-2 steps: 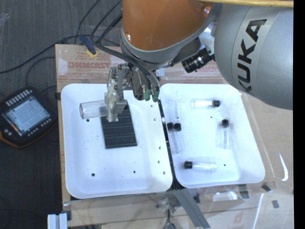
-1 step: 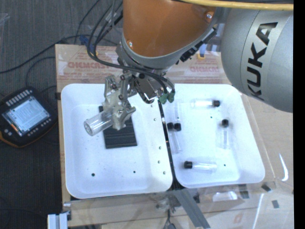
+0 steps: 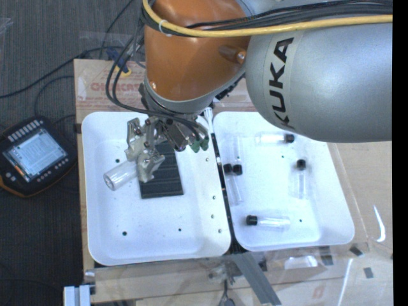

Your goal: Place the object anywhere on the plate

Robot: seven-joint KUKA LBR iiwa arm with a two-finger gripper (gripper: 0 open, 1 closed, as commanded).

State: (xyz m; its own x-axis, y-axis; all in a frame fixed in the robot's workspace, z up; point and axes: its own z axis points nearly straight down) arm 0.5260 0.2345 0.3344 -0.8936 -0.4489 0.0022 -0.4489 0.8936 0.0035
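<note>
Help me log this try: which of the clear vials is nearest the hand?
The vial in the left bin, lying by the dark ribbed plate right at the hand. The other vials lie in the right bin, well away.

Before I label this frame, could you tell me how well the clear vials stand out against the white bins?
In the camera view, the vials in the right bin are nearly lost against the white, betrayed mainly by their black caps; the vial at the gripper reads better beside the dark ridged plate; the large arm is slightly soft.
</note>
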